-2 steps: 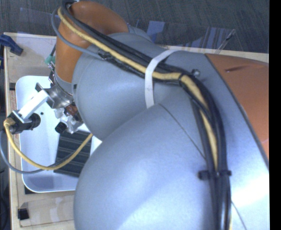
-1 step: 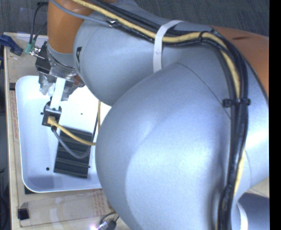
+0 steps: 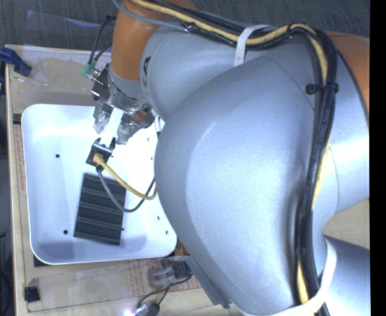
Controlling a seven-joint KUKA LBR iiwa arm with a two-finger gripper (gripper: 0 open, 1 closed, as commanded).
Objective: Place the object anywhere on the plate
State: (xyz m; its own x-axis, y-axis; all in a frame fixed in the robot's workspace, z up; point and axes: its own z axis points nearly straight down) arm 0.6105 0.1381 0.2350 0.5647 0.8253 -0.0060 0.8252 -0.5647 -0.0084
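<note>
Grey arm (image 3: 246,176) reaches over white bin (image 3: 45,137) and covers bin's right side. Gripper (image 3: 110,135) hangs above bin's far middle, pointing down at bin floor. Fingers (image 3: 100,120) spread, bare bin floor visible between, nothing pinched. Ribbed black slab (image 3: 101,209) lies flat on bin floor, toward bin's near edge, left of arm, apart from gripper.
</note>
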